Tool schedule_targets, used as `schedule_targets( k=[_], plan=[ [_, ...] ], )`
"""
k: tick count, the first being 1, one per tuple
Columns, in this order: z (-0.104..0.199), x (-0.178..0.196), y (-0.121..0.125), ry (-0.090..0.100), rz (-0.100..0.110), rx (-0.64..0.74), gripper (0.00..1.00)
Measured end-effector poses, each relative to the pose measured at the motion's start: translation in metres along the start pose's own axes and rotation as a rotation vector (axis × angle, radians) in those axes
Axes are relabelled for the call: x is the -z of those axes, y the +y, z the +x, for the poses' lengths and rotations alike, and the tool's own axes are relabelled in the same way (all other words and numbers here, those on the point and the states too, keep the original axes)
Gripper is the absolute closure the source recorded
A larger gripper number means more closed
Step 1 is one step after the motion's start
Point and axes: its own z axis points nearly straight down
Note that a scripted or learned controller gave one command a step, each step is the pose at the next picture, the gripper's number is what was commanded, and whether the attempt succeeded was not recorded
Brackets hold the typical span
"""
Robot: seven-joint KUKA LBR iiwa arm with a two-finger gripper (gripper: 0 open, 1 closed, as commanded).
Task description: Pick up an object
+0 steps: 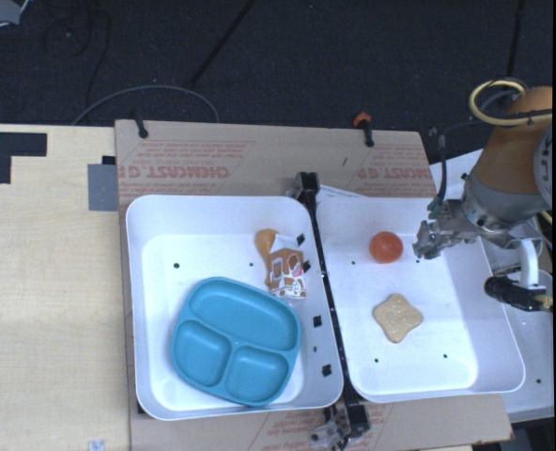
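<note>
Under the bins, cardboard (259, 163) print reads mirrored, illegible to me. Gripper (426, 242) near the tomato (385, 247), right bin (503, 360); round, no axis. Gripper state: cannot tell.

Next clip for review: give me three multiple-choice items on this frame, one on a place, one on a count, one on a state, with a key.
1. Where does the blue divided plate lie?
A. left bin
B. right bin
C. on the cardboard

2. How many loose things lie in the right bin?
A. none
B. two
C. four

3. How does the gripper stand to the red ball?
A. lifting it clear of the bin
B. beside it, to its right
C. pressing it against the plate

Key: 1 A, the plate fills the lower part of the left bin. 2 B, the red ball and a tan toast-shaped piece. 3 B, the ball rests on the bin floor with the gripper next to it.
</note>
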Motion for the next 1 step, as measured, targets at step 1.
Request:
schedule_targets(
  k=[1],
  plan=[
    [0.0063, 0.0489, 0.0076, 0.000, -0.001, 0.001, 1.00]
  ],
)
